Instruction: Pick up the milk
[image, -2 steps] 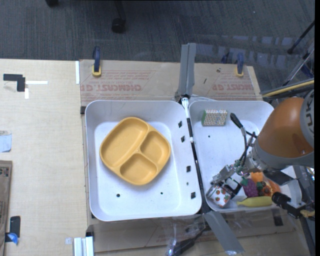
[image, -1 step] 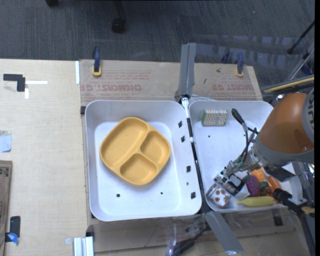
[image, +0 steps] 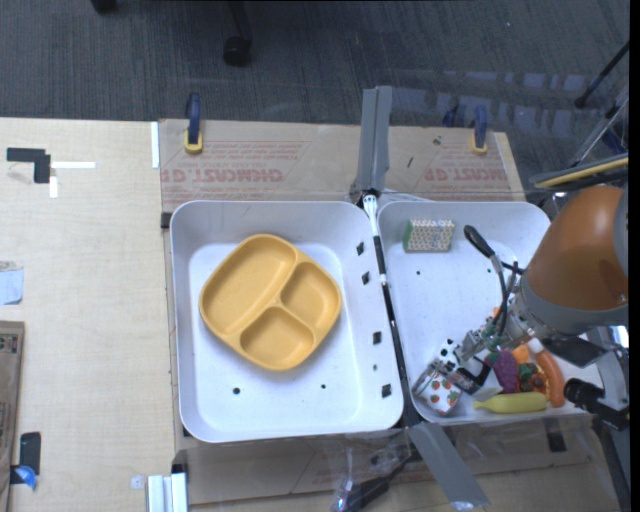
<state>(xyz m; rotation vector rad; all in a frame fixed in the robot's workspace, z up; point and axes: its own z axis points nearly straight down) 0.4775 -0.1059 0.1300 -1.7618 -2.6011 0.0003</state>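
Below, two shallow white bins sit side by side on a bench. The left bin (image: 190, 330) contains a yellow divided plate (image: 270, 301) with three compartments, lying flat near the middle of the bin floor and turned at a slant to the bin walls.

The right bin (image: 450, 290) contains the remaining objects. A small speckled block (image: 429, 235) lies near the far wall, well apart from the rest. A dark-handled utensil (image: 480, 245) lies just beside that block and runs toward the arm. The milk (image: 440, 385), a small carton with a black-and-white cow pattern, lies tilted in the near left corner of the right bin, close to the near rim. Clustered to its right along the near wall are a yellow banana (image: 512, 402), a purple item (image: 506, 370) and an orange carrot-like item (image: 552, 378); these touch or overlap one another.

The arm (image: 585, 260), with its orange band, reaches in from the right and covers the right part of this bin. The gripper (image: 478, 345) is low over the near part of the bin, just above and to the right of the milk and beside the purple item. Whether it is released, clenched or grasping something cannot be told, because the tip is small and cluttered against the objects behind it. Contact between gripper and milk likewise cannot be determined.
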